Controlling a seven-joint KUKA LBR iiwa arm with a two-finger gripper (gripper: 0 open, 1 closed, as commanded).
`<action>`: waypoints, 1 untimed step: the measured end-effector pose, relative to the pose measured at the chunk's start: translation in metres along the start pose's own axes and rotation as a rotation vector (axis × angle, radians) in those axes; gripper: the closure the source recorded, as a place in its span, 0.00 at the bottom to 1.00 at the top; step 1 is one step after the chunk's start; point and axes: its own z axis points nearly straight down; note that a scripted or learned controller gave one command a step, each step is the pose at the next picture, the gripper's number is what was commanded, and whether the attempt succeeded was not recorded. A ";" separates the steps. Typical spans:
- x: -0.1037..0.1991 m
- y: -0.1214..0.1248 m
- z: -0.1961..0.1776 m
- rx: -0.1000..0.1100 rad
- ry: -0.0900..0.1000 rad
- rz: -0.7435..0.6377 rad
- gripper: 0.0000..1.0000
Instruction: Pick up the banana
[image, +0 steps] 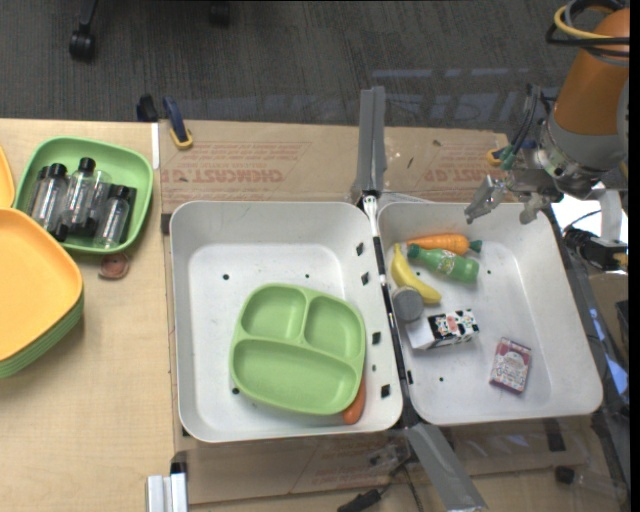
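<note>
Bottle (447, 264) touching banana (411, 277)

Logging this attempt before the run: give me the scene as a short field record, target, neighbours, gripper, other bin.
target: banana, lying in the right bin, near its left wall
touching target: green bottle lies across its upper end; grey cup at its lower side
nearby: carrot above the bottle; cow-print carton; red card box
gripper: gripper over the right bin's top edge, apart from the banana, holding nothing
left bin: green divided plate, orange item at its lower right edge
</note>
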 end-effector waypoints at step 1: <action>0.049 -0.011 0.074 -0.001 0.000 -0.188 0.00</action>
